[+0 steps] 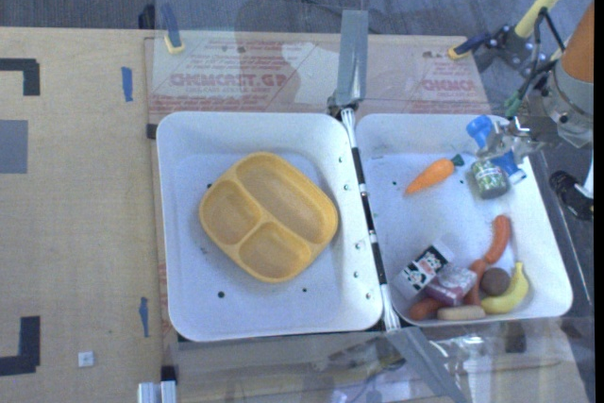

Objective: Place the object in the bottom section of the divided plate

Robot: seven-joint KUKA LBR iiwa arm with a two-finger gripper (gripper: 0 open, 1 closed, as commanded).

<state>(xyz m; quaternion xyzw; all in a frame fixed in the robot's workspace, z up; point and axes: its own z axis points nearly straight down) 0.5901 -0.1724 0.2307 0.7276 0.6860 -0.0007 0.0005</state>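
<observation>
Blue-tipped gripper is seen low over the right bin, at its far right; finger state cannot be told. A green-grey can lies just under it, probably the target: judged light, rigid, smooth, best pinched across its body. Its axis is unclear. Carrot lies nearby, tip pointing left. Plate sits in the left bin.
</observation>
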